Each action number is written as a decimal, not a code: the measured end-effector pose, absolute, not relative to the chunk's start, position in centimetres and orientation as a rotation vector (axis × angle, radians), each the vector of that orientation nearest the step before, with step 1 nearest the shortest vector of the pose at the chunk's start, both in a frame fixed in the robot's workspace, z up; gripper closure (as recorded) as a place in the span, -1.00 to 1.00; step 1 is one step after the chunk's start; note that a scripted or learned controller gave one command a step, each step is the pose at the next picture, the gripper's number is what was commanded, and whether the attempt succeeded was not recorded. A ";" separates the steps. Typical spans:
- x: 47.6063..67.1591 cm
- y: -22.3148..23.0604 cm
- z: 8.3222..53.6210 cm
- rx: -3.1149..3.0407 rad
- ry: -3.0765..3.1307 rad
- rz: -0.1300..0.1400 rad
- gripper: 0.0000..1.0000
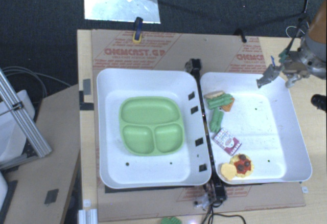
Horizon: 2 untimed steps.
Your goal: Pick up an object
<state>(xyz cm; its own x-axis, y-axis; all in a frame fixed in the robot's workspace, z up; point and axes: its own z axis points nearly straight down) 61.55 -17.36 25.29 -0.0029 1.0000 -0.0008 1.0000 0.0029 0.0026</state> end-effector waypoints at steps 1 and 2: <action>50.7 -12.3 17.5 2.231 2.233 -0.009 -1.00; 48.6 -9.0 8.2 2.219 2.223 0.002 -1.00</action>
<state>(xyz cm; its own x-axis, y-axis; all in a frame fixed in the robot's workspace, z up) 48.64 -8.95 8.20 -0.0018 1.0000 0.0005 1.0000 0.0018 0.0016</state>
